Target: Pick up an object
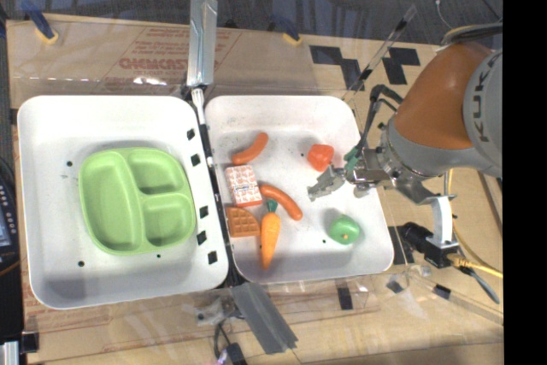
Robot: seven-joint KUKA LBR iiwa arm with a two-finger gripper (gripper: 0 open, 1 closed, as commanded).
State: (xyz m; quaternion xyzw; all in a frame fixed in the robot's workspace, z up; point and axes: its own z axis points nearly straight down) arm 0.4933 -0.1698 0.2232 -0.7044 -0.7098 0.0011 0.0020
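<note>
The right bin [291,111] holds small toy foods: an orange sausage [249,149], a red-orange pepper [320,156], a pink-and-white box [243,185], a second sausage [284,201], a waffle [242,222], a carrot [269,238] and a green apple [344,230]. My gripper [323,184] hangs over the right part of this bin, just below the pepper and above the apple. Nothing shows between its fingers.
The left bin [43,132] carries a green compartment tray [137,199]. A metal divider [202,38] stands between the bins at the back. The arm's grey and orange body [440,111] covers the bench right of the right bin.
</note>
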